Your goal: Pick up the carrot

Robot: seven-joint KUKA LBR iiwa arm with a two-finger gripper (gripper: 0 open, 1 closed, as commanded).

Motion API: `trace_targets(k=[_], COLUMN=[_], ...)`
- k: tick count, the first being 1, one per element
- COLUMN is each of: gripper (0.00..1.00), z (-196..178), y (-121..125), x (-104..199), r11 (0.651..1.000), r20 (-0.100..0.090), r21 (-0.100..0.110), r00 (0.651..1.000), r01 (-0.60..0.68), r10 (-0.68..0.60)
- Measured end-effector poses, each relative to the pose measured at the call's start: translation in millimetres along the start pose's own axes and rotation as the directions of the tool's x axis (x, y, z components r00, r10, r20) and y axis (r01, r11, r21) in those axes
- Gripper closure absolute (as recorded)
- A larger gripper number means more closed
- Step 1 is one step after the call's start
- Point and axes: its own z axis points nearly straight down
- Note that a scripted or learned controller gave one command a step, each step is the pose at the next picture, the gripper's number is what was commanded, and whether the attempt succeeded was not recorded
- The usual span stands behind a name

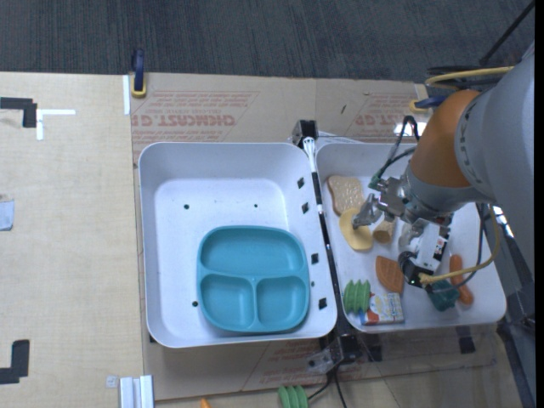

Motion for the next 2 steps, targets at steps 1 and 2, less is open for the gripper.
trace_targets(k=[1, 2], gripper=[0.00, 0.00], z=[0, 0], y=[9, -4], x=[3, 0], r11=[0.999, 0.992], r20=[0.001, -0.002], r21=[-0.002, 0.001], r00=[0.999, 0.992], r01=[0.050, -0.128], r10=[-0.050, 0.128])
